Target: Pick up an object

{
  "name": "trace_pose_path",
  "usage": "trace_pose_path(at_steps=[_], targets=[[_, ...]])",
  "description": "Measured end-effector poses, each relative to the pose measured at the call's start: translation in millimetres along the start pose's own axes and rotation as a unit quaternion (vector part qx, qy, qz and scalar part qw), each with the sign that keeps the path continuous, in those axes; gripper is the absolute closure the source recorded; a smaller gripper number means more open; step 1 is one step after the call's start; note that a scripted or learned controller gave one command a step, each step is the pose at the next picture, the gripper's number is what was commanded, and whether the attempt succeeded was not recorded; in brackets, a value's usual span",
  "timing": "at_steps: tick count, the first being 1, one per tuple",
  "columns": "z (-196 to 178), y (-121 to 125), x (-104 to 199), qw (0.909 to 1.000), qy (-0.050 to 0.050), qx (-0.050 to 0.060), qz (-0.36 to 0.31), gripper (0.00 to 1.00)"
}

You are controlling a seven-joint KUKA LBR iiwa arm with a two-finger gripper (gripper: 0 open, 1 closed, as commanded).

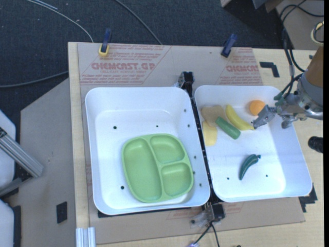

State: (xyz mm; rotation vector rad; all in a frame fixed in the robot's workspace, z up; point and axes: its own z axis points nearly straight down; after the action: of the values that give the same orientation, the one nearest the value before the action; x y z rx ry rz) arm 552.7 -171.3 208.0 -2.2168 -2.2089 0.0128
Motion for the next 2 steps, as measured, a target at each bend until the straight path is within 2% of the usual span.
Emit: trace_pose_path(at_steps=[1,2], targets=[[-8,3,1,1.0000,-0.002,-0.007,-0.002,0.00],[40,0,-8,1.0000,0.000,-0.004,-0.001,0.00]])
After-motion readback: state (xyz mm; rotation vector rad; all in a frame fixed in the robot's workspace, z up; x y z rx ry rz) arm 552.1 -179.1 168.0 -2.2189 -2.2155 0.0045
